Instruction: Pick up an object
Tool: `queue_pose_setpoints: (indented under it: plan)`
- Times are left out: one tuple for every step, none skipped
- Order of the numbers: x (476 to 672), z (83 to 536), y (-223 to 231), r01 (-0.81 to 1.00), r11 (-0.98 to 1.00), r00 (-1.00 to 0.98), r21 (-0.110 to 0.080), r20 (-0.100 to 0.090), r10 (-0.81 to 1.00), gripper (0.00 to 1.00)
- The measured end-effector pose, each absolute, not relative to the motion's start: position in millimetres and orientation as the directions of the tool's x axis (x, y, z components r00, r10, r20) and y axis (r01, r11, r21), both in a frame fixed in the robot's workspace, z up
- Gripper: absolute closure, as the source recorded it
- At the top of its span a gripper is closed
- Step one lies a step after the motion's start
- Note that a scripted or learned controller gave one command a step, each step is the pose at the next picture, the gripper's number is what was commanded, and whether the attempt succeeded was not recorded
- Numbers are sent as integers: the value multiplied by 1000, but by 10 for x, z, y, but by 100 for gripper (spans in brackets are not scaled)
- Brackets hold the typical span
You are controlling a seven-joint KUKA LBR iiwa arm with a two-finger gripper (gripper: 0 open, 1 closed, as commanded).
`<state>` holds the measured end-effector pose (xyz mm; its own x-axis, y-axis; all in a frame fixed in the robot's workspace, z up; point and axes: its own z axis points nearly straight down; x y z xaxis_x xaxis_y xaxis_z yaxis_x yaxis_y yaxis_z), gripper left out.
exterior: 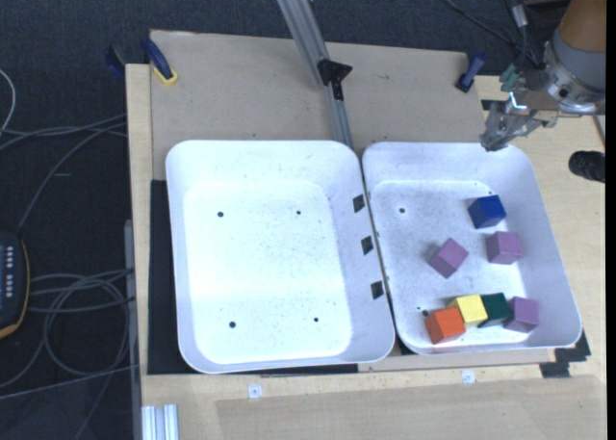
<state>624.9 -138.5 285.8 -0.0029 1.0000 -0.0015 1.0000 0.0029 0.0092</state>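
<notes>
Gripper [495, 138] hovers above right bin [539, 193] far rim; jaw state: cannot tell. Blue cube [487, 210] lies nearest, apart from other blocks. Probably light, rigid, smooth; pinch across opposite flat faces, centred.

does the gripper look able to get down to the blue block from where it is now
Probably yes. The gripper hangs over the right bin's far rim, and the blue block sits apart from the other blocks with bare floor around it and nothing over it.
</notes>
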Motion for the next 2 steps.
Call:
queue_pose_setpoints:
  plan:
    - [6042,2858,-945,1000,5,-5,0,2,1000,100]
    - [5946,2736,-528,1000,4,-4,-2,2,1000,100]
